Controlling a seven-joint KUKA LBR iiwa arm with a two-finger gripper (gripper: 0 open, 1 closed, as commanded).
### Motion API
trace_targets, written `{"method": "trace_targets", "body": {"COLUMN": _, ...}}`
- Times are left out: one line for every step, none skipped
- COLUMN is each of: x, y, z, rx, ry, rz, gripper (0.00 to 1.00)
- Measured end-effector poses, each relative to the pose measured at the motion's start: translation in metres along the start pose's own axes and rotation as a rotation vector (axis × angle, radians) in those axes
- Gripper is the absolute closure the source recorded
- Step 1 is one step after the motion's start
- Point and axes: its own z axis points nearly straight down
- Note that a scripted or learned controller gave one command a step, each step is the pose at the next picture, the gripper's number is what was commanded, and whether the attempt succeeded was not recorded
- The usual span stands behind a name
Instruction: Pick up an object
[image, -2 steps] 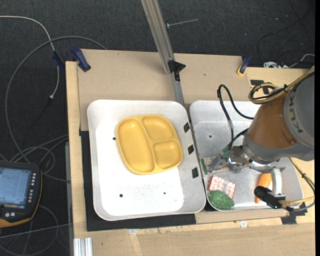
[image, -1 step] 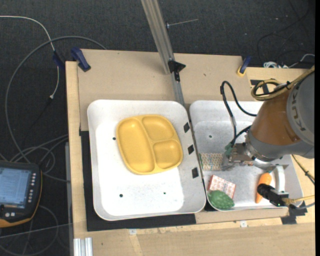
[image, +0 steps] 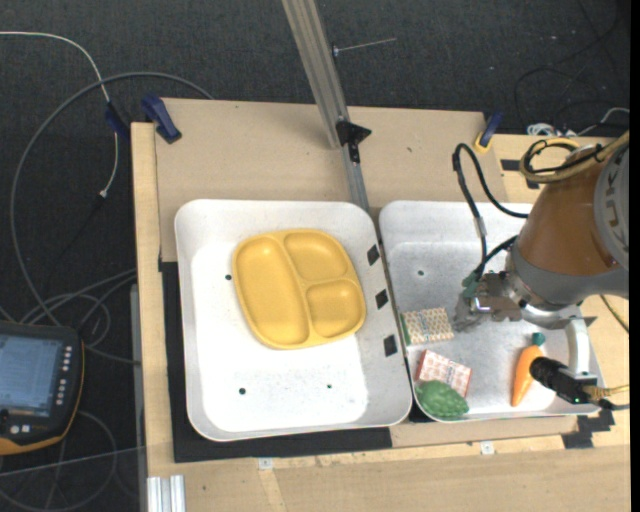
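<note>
The task looks only at its beginning. The claw (image: 480, 303) is low inside the right bin (image: 430, 225), in the right middle of the frame, and no object is between its fingers as far as I can see; whether it is released or clenched, I cannot tell, because the wrist covers it. So the grasp and the lifting are, in my judgement, not yet done.

The candidate objects lie in the lower part of the right bin. A small flat card with a dotted pattern (image: 428, 323) is just beside the claw, on its left. Below it lies a soft-looking packet with red and white print (image: 443, 370), touching a round green item (image: 443, 400) with a bumpy surface. An orange carrot-shaped toy (image: 523, 374), tapered and smooth, lies to the lower right.

In the left bin (image: 200, 330) rests a yellow divided plate (image: 297, 287), glossy plastic with three compartments. Both bins are white and shallow with rounded corners, on the wooden bench (image: 250, 150).
</note>
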Motion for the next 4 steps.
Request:
{"method": "trace_targets", "body": {"x": 0.003, "y": 0.008, "z": -0.062, "rx": -0.003, "ry": 0.0, "rz": -0.001, "gripper": 1.0}}
{"method": "trace_targets", "body": {"x": 0.013, "y": 0.014, "z": -0.117, "rx": -0.002, "ry": 0.0, "rz": -0.002, "gripper": 1.0}}
{"method": "trace_targets", "body": {"x": 0.059, "y": 0.019, "z": -0.115, "rx": 0.003, "ry": 0.002, "rz": -0.005, "gripper": 1.0}}
{"method": "trace_targets", "body": {"x": 0.113, "y": 0.028, "z": -0.093, "rx": 0.01, "ry": 0.003, "rz": -0.005, "gripper": 1.0}}
